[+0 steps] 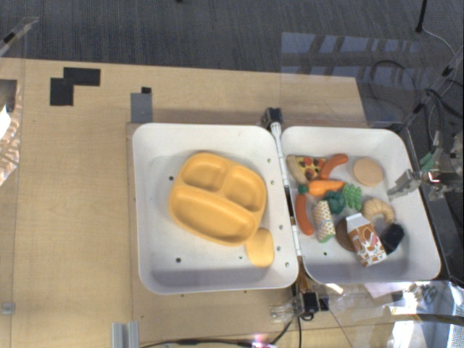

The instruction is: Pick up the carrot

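Carrot (325,188) lies in my right bin (424,256), wedged between pizza slice (307,168), sausage (334,164) and broccoli (351,195) — my hand (406,183) sits at the bin's right edge, grip state I cannot tell — crowding could make me snag a neighbour instead.

Carrot (325,188) lying among toy foods in right bin (420,263), beside pizza slice (306,168) and broccoli (351,196). Yellow divided tray (217,198) resting in left bin (148,216) on counter (65,216).

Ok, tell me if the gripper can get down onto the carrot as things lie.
Probably yes: the carrot lies uncovered from above, though the pizza slice, sausage and broccoli crowd its sides.
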You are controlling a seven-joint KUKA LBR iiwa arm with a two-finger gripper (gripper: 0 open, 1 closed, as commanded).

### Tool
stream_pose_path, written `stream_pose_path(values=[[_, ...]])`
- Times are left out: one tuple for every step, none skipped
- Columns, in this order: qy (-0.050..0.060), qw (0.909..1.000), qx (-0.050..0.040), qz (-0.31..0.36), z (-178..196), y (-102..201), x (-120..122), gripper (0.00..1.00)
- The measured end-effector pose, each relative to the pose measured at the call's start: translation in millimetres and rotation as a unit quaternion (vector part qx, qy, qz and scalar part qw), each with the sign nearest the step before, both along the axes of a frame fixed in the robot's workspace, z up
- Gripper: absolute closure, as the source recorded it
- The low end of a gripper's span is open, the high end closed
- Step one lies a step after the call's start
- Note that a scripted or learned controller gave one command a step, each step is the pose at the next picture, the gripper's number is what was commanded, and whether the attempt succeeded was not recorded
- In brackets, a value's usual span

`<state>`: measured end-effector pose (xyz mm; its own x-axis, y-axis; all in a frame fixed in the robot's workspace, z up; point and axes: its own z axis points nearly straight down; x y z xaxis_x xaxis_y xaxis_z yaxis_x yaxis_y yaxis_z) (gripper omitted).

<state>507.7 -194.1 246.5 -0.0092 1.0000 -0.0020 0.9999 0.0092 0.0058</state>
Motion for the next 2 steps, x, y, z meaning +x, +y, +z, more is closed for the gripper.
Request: stream_pose_path(values=[[-0.008,0.9987,-0.0042,0.049,156,-10,119,0.00],[0.003,0.9939,0.0006,0.110,43,-10,136,0.00]])
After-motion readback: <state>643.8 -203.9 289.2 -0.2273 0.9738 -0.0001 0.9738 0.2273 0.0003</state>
